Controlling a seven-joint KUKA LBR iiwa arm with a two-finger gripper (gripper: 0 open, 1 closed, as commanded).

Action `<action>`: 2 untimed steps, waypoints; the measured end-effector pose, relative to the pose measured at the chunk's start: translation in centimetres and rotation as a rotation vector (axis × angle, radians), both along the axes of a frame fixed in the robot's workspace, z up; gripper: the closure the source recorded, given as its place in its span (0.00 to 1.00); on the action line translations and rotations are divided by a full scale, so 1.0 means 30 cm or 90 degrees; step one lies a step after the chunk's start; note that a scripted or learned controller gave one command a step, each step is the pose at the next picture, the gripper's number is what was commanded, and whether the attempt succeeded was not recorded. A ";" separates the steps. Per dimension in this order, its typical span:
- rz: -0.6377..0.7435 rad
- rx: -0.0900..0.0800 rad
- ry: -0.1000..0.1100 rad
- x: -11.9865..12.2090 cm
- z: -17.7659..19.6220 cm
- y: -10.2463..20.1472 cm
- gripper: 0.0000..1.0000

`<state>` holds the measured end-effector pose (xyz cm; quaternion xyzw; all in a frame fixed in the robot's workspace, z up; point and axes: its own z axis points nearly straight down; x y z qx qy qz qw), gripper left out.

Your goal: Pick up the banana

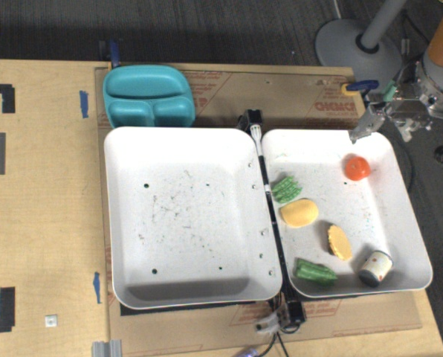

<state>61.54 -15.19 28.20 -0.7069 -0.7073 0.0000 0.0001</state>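
Nothing is grasped yet: the small yellow-orange plastic banana (340, 242) lies in the right shallow white bin (407, 207); the pincer (364, 130) is seen at its far corner, grip state not discernible

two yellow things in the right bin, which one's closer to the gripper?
The rounder yellow one, beside the upper green piece. The flatter yellow one lies lower, by the small can, farther from the gripper.

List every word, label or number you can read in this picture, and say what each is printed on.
Red printing on the cardboard sheet behind the bins, near its right end: upside down and too blurred to read.
More red printing along the cardboard beside the teal tray: too small to read.
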 end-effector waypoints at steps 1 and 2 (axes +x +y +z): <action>-0.084 0.000 0.002 -0.013 -0.601 0.138 0.00; 0.088 0.001 0.000 -0.375 -0.655 0.199 0.00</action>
